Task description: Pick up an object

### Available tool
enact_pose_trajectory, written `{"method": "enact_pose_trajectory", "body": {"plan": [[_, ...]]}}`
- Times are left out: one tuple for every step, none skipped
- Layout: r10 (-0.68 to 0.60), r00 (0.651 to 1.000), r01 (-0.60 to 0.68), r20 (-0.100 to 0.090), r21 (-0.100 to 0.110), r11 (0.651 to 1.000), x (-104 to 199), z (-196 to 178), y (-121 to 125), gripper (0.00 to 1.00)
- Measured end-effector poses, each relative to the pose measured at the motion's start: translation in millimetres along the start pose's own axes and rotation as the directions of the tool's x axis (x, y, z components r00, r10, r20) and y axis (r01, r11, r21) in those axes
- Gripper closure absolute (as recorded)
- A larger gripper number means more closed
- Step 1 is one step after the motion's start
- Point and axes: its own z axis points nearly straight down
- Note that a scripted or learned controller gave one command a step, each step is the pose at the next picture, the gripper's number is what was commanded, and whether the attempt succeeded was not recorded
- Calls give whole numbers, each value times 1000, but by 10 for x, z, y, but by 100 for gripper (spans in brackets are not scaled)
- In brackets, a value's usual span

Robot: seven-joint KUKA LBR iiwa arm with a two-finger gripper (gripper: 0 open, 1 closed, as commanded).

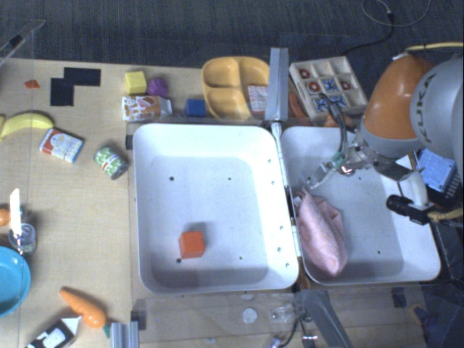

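- Nearest the camera, the orange block [192,243] lies in the left bin [156,194], towards its near left part.
- Next, the pink cloth [322,232] lies crumpled along the right bin's [406,267] left wall.
- Further back, the gripper [335,167] hangs over the right bin, just above the cloth; whether it's apart or together, I cannot tell.
- The block sits well apart from it, across the divider.

1. The light is bright and even, coming mostly from above.
2. The left bin [206,205] shows a soft grey shadow along its near wall.
3. The arm [417,104] throws a weak shadow on the right bin [377,216].
4. The picture is a little soft, and small details are blurred.
5. The dark floor [181,13] at the top looks grainy.
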Motion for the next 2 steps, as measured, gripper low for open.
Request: {"method": "enact_pose_trajectory", "body": {"plan": [[-49, 999, 49, 4, -6, 999, 59, 346, -560, 0], [-45, 999, 45, 6, -9, 999, 366, 337, -753, 0]]}}
